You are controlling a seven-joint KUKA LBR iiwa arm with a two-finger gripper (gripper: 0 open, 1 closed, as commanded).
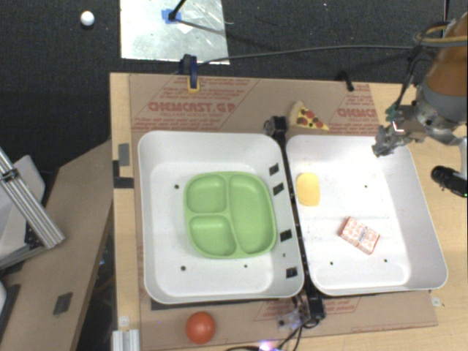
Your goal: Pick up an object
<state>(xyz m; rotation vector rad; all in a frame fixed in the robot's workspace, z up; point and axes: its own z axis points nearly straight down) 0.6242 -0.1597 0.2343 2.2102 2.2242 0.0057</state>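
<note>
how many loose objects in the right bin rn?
2. A yellow block near the right bin's left wall, and a pink-patterned packet nearer its middle-front. The tool is above the far edge, apart from both.

I see a green tray [230, 214] in a white bin [157, 159]. At three o'clock lie a yellow block [308, 189] and a red-and-white patterned packet [359, 235].

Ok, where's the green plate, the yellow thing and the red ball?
green plate [230, 214]: camera view, the ridge between its compartments.
yellow thing [308, 189]: camera view, the middle of its top.
red ball [200, 327]: camera view, its centre.
</note>
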